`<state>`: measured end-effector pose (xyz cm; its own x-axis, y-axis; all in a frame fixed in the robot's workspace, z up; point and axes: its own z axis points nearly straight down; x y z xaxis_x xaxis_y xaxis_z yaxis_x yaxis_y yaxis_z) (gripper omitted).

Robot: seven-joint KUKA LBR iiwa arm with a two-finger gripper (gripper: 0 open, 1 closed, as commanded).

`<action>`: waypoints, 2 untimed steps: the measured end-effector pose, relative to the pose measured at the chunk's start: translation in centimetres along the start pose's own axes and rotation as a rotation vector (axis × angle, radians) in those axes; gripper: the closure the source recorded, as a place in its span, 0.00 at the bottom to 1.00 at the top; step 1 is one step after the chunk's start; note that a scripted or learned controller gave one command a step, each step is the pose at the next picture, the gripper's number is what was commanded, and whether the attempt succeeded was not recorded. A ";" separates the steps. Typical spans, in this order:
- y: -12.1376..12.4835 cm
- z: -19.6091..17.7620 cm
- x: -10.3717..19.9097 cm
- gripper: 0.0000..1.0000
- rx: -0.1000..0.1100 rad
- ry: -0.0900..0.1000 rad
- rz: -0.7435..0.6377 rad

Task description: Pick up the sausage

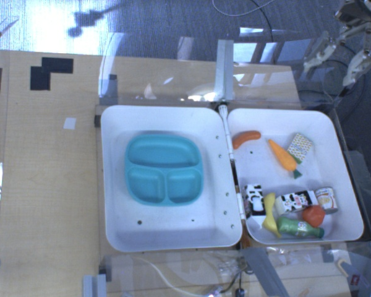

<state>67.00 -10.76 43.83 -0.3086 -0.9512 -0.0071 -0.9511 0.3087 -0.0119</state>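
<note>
Green bottle [300, 229] beside cow-patterned cartons [295, 201], lettering unreadable; sausage [246, 138] far corner

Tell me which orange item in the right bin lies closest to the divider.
The sausage, by the divider at the bin's top left. The carrot sits farther right and has a green tip.

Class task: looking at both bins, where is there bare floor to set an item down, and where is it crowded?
Free: left bin floor around the blue tray; right bin's middle, below the sausage and carrot. Crowded: its bottom edge, around the milk cartons.
</note>
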 end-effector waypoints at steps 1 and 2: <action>-0.2 0.1 0.8 0.00 -0.002 0.000 -0.365; -0.5 0.1 1.5 0.00 -0.003 -0.001 -0.609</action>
<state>66.98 -12.32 43.71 0.2906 -0.9568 -0.0007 -0.9568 -0.2906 -0.0111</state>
